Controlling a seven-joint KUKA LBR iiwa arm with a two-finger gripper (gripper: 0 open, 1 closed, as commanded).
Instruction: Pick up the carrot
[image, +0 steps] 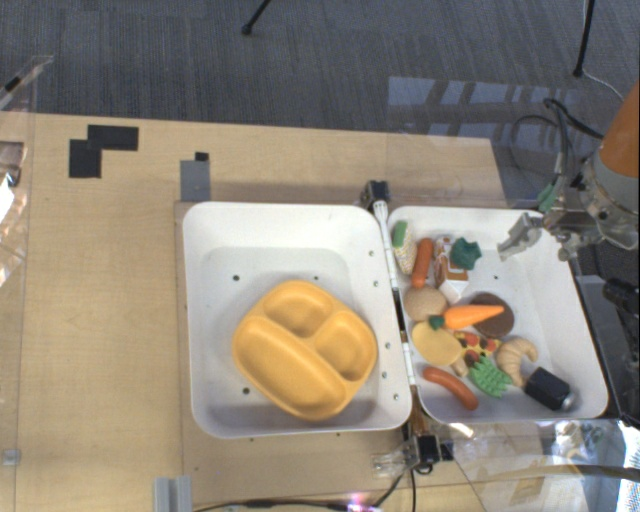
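Bright, even overhead light. The white bins (200, 330) look slightly washed out. A soft shadow lies under the yellow tray (305, 347). Glare streaks the clear panel (20, 120) at far left. Overall focus is slightly soft.

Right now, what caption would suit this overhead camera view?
Robot arm's gripper poised over the right bin, toy carrot among play food; yellow tray in the left bin.

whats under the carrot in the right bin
The carrot lies across a brown round piece, its leafy end by a tan round piece. What the brown piece has beneath the carrot is covered.
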